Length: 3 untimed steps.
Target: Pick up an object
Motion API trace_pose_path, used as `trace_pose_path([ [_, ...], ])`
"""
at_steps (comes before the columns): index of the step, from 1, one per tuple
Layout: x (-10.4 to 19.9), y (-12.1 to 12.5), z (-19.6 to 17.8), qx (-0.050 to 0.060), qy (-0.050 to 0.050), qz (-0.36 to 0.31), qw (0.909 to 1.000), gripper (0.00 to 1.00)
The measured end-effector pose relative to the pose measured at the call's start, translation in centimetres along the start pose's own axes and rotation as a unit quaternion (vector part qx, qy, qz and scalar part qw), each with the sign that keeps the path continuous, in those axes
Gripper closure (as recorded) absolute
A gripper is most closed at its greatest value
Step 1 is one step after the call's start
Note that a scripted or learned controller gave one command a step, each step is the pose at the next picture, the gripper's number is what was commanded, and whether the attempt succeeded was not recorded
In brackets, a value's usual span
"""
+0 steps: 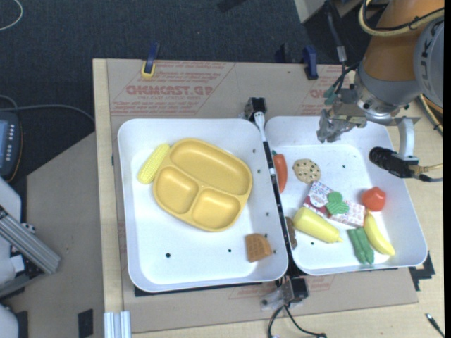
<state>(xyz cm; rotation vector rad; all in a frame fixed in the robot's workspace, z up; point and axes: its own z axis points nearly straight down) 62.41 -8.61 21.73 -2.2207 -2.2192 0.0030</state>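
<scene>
- Your likeliest target was the cookie (306,169), lying flat in the upper left part of the right bin (352,131), apart from the other toys. You could have judged it light, stiff and thin, so a hold across its edges from straight above looked best; a flat disc like that might well slide on the smooth floor.
- The gripper (330,131) hung above the bin's upper edge, up and right of the cookie, with nothing between its fingers; you could not tell from this slant how wide they stood.
- Just left of the cookie a red-orange carrot-like piece (280,170) lay along the dividing wall.
- Below it sat a crowded cluster: a small printed carton (325,197) with a green toy (337,203) on it, a yellow pepper-like piece (316,225), green beans (361,245), a banana (379,234) and a red tomato (374,198). These touched one another, so you would have risked nudging neighbours there.
- The left bin (141,210) held a yellow divided plate (203,183), a corn cob (153,163) against its left rim, and a brown cracker (258,246) near the lower right corner.
</scene>
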Motion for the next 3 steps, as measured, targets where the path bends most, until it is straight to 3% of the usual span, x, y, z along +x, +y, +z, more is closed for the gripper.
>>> trace_pose_path([
  [1, 0.2, 1.3, -0.2, -0.003, -0.001, -0.001, 1.0, 1.0],
  [2, 0.6, 0.2, 0.2, 0.0, 0.0, 0.0, 1.0, 1.0],
  [3, 0.6, 0.8, 0.2, -0.003, 0.0, -0.001, 1.0, 1.0],
])
